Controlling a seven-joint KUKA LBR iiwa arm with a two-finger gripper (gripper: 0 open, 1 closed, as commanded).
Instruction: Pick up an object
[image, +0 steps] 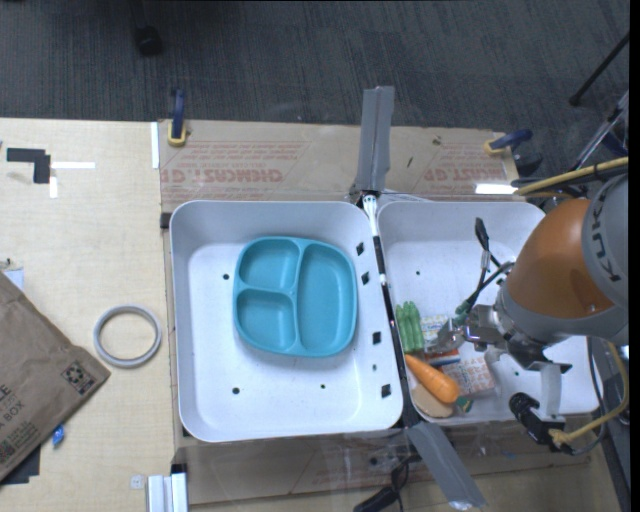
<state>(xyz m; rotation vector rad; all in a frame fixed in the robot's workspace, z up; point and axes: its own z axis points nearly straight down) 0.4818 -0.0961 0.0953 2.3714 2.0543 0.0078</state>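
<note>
Orange carrot (433, 379) lies at the near-left corner of the right bin (440, 222), slanted, partly over a tan round piece (428, 402). Green pod-like piece (409, 327) just behind it, along the divider. Flat printed packets (474, 377) underneath and beside.

My gripper (452, 337) hangs low over this cluster, wrist coming in from the right. Whether the pincer is apart or together I cannot tell; the tips are small and lost in the clutter. Nothing seen between them.

Judgement: step in hand is closing on one item. The carrot looks the best bet, being rounded, raised and free on top. I should straddle its narrow width, not its length, and keep clear of the bin wall. Risk: catching a packet edge as well, or rolling the carrot into the corner.

Blue divided plate (297, 296) sits alone in the left bin (200, 330).
</note>
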